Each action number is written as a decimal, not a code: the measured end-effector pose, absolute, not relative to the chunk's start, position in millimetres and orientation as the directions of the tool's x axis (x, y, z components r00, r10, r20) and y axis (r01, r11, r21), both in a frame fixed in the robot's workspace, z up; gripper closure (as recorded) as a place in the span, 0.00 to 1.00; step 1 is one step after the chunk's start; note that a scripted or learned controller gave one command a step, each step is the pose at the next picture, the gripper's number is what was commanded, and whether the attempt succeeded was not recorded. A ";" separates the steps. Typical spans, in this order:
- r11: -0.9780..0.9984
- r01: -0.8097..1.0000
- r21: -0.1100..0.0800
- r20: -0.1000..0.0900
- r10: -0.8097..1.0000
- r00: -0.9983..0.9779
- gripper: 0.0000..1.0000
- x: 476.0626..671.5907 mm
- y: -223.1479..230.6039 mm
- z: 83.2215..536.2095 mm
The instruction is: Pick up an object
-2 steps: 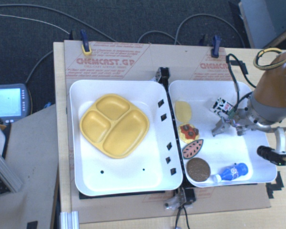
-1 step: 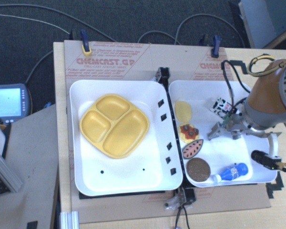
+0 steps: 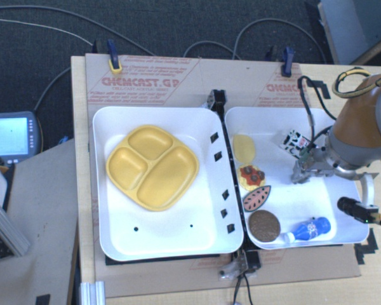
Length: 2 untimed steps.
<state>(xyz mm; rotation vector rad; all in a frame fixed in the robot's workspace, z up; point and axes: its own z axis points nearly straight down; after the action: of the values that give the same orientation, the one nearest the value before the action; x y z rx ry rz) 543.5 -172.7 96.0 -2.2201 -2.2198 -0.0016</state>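
Observation:
My gripper (image 3: 300, 173) hangs low over the middle of the right bin (image 3: 343, 199), its tip down near the white floor. A small black-and-white item (image 3: 294, 141) lies just up and left of it. Along the bin's left side sit a pale yellow disc (image 3: 244, 149), a red and yellow piece (image 3: 251, 175) and a watermelon slice (image 3: 256, 197). A brown round cookie (image 3: 265, 225) and a blue bottle (image 3: 310, 229) lie at the front edge. No object shows at the gripper's tip.
A yellow divided plate (image 3: 153, 166) lies in the left bin (image 3: 171, 234). A black divider with clips (image 3: 225, 170) runs between the bins. The arm's orange band (image 3: 362, 122) and cables (image 3: 311, 107) hang over the right bin's far right side.

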 end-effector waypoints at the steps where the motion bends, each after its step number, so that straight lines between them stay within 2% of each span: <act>1: 0.000 1.000 0.006 -0.002 1.000 0.000 1.00 546.8 -178.3 158.6; 2: 0.001 1.000 0.006 -0.002 1.000 -0.001 1.00 548.1 -178.6 212.7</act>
<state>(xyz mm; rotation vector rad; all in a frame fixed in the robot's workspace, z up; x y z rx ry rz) 548.1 -178.6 212.7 -2.2236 -2.2268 -0.0046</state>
